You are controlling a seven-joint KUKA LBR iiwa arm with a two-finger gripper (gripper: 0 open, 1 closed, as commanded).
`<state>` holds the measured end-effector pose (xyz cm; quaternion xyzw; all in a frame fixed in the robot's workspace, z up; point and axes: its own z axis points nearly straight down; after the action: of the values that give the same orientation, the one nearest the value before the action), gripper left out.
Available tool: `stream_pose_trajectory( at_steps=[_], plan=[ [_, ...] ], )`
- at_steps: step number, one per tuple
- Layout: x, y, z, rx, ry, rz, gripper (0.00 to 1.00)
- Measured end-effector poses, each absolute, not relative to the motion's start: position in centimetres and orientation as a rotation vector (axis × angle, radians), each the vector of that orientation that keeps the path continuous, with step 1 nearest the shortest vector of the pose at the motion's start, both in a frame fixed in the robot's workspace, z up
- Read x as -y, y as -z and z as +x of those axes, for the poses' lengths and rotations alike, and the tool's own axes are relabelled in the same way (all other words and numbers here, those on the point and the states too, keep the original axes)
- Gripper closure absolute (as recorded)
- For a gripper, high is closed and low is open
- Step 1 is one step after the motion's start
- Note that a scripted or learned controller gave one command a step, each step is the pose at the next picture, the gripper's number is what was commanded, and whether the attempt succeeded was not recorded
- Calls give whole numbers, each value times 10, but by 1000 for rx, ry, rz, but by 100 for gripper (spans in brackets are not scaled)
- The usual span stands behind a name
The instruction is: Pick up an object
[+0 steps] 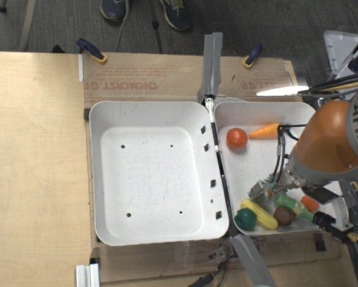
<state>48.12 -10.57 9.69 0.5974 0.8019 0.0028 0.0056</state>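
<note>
So from the overhead camera, the KUKA arm (328,145) comes in from the right and is bent down over the right bin (260,109), with its big orange band sitting over the bin's right half and hiding a good chunk of it. The wrist points down and to the left, and the gripper (264,190) hangs low in the near part of that bin, tilted toward the left. It's right above the toy pile, just on the far side of the corn. Honestly can't tell whether the fingers are spread or closed, the metal bits blur together at this angle, and I don't see anything clearly caught between them.

The stuff to grab is all in the right bin. A red tomato (237,138) sits toward the far left of it, with an orange carrot (264,131) just to its right, lying roughly sideways. In the near corner there's a cluster: a yellow corn cob (260,214), a dark green round thing (246,219) touching its left end, a brownish lump (284,216) to the right, and a green and orange piece (300,205) partly tucked under the arm.

The left bin (101,160) sits beside it, the two touching along the middle. Two clamps (90,49) grip the cardboard at the far edge.
</note>
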Motion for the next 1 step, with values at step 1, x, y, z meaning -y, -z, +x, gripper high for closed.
stream_pose_trajectory(
  at_steps=[1],
  plan=[
    [56,-253,534,-2335,2,2100,100]
  ],
)
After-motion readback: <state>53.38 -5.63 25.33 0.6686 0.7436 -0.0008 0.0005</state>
